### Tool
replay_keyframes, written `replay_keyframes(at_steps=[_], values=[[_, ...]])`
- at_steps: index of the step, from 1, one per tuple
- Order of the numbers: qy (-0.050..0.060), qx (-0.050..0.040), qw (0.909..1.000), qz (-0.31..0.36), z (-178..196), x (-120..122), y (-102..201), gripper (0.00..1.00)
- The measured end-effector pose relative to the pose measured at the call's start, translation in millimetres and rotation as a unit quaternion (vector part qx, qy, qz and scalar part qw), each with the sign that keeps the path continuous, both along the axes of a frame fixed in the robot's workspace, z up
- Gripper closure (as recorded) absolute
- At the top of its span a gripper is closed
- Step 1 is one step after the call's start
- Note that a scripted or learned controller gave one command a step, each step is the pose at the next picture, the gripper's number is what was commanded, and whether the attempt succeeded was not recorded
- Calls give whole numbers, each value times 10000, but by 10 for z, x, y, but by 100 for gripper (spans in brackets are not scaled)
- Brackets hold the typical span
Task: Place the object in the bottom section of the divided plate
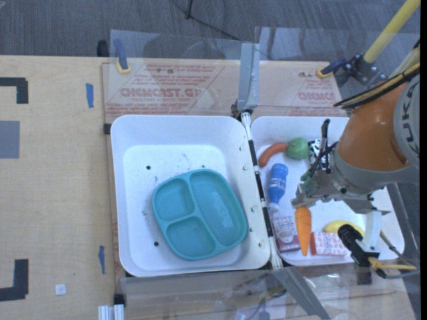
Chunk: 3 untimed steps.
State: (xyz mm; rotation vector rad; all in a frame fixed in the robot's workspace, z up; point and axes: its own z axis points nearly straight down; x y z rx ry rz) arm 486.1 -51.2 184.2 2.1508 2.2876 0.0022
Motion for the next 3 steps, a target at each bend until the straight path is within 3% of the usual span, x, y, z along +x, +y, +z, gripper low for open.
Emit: replay_keyframes(at_steps=[1, 2, 3], values=[[11, -1, 9998, 174, 1, 708, 770, 100], [5, -3, 10000, 47, 91, 806, 1532, 100], [8, -4, 10000, 49, 92, 805, 1534, 0]])
